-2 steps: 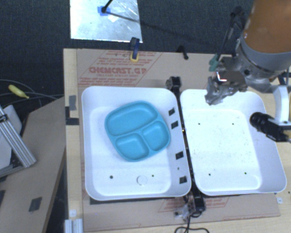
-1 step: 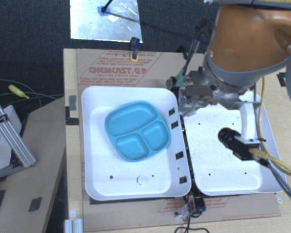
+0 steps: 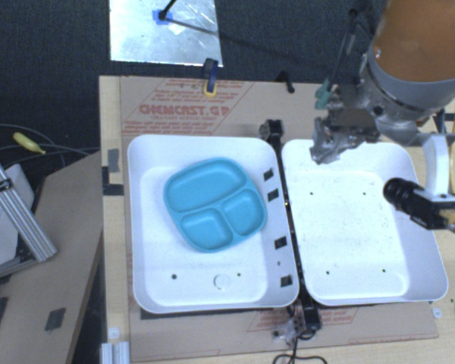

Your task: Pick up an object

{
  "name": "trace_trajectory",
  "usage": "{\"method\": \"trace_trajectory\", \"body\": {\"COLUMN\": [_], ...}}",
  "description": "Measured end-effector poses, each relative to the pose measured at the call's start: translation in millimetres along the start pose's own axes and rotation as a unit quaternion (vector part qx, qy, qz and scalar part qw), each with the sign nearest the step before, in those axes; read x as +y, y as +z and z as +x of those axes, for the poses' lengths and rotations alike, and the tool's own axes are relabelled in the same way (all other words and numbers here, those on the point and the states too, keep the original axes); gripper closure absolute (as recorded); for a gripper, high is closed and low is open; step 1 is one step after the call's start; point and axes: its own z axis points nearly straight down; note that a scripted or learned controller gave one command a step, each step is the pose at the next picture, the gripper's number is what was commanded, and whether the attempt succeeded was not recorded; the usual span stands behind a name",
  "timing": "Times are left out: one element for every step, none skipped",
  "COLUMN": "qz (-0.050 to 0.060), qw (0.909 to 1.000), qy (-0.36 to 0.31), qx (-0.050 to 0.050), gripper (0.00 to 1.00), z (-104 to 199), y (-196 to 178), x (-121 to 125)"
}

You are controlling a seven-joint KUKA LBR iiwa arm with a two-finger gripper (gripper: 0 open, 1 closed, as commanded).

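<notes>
The bench (image 3: 189, 105) carries two white bins side by side. The arm (image 3: 421, 36) comes in from 2 o'clock, grey with an orange band, and hangs over the far edge of the right bin (image 3: 364, 279). The left bin (image 3: 148, 279) holds a blue tray (image 3: 214, 203) with three compartments; it lies flat, a little toward 11 o'clock from the bin's middle, turned at a slant. The gripper (image 3: 327, 150) is over the 11 o'clock corner of the right bin, well apart from the tray. Whether it is released or clenched, I cannot tell; nothing is seen in it.
</notes>
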Motion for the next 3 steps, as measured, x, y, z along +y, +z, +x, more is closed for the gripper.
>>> {"method": "trace_trajectory", "body": {"qz": [0.002,0.005,0.000], "qw": [1.0000,1.0000,1.0000], "qy": [-0.005,0.001,0.000], "qx": [0.001,-0.002,0.000], "gripper": [1.00,1.00,1.00], "z": [56.9,10.2,-9.4], "y": [-3.1,63.0,9.4], "x": [-0.7,-1.0,0.0]}}
